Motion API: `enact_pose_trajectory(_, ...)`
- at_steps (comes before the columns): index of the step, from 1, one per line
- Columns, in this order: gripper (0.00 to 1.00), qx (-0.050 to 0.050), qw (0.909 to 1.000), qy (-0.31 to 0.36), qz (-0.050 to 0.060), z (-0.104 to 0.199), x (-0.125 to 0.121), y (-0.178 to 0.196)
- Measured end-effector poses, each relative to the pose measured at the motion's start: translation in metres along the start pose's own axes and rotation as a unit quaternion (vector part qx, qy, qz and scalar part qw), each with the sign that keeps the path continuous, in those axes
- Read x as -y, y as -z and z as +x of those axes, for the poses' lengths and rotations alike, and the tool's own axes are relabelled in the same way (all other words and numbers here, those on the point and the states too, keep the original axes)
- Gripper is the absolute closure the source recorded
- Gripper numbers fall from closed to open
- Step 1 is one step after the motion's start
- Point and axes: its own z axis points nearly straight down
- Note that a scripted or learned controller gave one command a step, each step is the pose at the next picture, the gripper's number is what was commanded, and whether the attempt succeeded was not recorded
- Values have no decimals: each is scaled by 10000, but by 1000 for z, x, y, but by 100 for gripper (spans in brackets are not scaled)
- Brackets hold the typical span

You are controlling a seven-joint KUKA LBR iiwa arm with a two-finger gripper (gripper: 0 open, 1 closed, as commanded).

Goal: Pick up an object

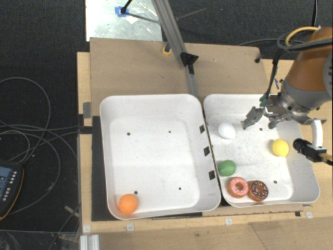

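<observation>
The orange ball (128,203) sits alone in the left bin (151,108). In the right bin (307,191), the gripper (260,119) hangs released, holding nothing, just beside the white ball (227,130); it should centre over that ball before closing.

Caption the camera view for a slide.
End effector over right bin, beside a white ball; orange ball in left bin.
</observation>
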Motion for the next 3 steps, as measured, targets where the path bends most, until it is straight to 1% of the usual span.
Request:
enact_pose_trajectory(1,0,4,10000,-4,-22,0,-1,2)
enact_pose_trajectory(2,0,0,10000,-14,3,8,5,-54)
enact_pose_trajectory(3,0,2,10000,-24,2,9,5,-106)
